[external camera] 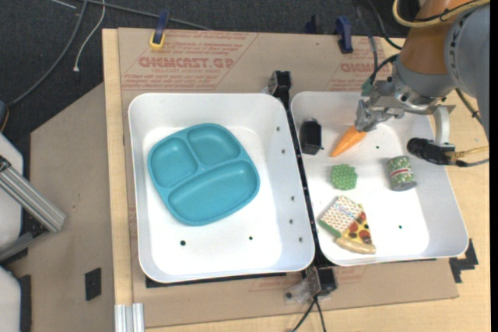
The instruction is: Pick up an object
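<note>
Camera view: carrot lies just below-left of the end effector, touching it; its grip state unclear

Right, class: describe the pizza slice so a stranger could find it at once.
Look in the right-hand white bin, at its near left corner. The pizza slice lies there, just below the green ball. It is the only flat wedge, with a tan crust and red toppings.

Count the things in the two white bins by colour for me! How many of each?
Blue: 1, the divided plate
Orange: 1, the carrot
Green: 2, the bumpy round piece and the small can
Black: 1, the small block
Many-coloured: 1, the pizza slice
Total: 6
</note>
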Controlling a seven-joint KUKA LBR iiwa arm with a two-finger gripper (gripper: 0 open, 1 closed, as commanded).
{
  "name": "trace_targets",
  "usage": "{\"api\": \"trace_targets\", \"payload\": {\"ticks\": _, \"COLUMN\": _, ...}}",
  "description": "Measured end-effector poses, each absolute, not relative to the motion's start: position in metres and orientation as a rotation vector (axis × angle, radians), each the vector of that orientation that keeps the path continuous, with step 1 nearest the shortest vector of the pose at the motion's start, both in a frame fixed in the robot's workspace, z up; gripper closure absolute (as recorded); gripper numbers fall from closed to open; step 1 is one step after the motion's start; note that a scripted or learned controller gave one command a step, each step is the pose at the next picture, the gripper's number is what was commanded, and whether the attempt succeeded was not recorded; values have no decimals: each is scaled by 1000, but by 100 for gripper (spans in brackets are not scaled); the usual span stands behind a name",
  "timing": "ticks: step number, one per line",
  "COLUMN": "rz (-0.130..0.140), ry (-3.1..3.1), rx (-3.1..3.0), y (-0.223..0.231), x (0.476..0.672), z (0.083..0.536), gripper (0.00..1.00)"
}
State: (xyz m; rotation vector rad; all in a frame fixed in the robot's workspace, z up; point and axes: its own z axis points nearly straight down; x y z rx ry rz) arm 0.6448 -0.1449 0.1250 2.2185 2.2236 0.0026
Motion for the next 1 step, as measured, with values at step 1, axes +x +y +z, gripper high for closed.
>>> {"api": "trace_targets", "payload": {"ticks": 1, "rz": 8, "ry": 2219, "rx": 2214, "y": -143, "x": 653, "z": 188, "gripper": 100}}
